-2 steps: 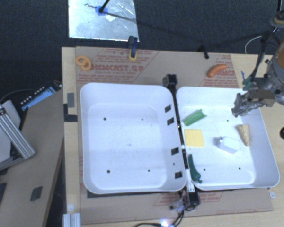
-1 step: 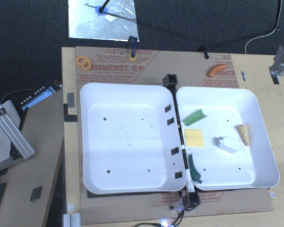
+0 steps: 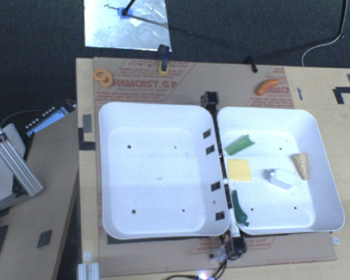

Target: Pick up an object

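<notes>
I'm targeting the green stick [image 3: 240,144], probably light and stiff, pinching across its middle; finger state I cannot tell.

The right bin [image 3: 324,156] holds a green strip [image 3: 240,144], yellow square [image 3: 239,170], grey-white piece [image 3: 277,178], tan cone [image 3: 301,165] and dark green piece [image 3: 240,210].

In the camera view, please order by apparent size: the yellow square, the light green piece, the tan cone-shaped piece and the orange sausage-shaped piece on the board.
1. yellow square, clearly the largest.
2. light green piece.
3. tan cone-shaped piece and orange sausage-shaped piece: these look alike in size, so I do not rank them.
</notes>
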